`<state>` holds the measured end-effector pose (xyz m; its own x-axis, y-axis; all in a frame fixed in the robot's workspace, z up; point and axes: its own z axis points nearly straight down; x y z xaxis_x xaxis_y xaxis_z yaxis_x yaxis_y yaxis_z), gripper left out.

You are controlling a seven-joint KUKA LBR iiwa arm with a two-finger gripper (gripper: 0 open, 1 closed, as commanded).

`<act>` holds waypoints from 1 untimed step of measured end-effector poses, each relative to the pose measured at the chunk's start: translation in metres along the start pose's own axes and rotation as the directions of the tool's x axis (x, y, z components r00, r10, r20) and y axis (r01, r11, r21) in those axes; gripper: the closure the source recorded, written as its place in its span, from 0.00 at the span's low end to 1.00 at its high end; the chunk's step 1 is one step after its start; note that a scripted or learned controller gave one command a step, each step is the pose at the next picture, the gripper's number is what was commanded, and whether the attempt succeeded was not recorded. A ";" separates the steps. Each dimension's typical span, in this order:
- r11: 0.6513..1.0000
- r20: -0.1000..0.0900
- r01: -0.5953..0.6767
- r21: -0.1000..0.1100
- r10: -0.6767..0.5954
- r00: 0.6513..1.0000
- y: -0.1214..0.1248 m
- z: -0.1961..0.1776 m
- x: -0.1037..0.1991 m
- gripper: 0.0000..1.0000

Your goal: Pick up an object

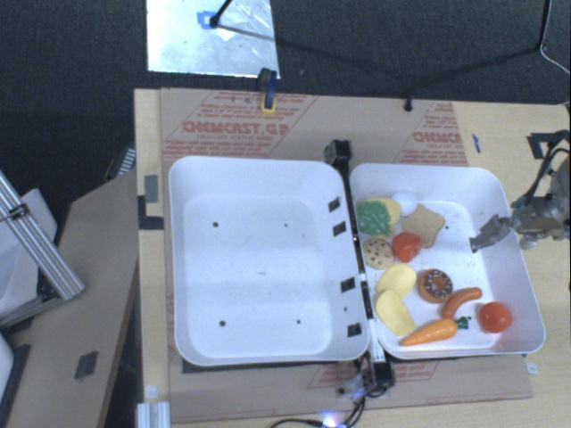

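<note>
Dark carpet framed the bench, and well left of our pincer (489, 235) lay the bare left bin (259, 261), then toy food like the donut (436, 284) nearer; jaw state unclear, we judged descent remained.

2 white bins (259, 185), an orange carrot (433, 331), a red tomato (494, 316), a brown sprinkle-flecked doughnut (436, 284).

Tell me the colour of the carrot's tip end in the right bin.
Orange, with a small green stem end; the carrot shows in the camera view.
</note>
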<state>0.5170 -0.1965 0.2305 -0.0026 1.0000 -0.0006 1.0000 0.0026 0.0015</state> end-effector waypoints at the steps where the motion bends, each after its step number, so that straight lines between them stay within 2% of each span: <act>1: 1.000 -0.001 0.004 -0.004 -0.004 1.000 0.089 0.152 0.006 0.00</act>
<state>0.6063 -0.1902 0.0783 -0.0065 1.0000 0.0001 1.0000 0.0065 0.0052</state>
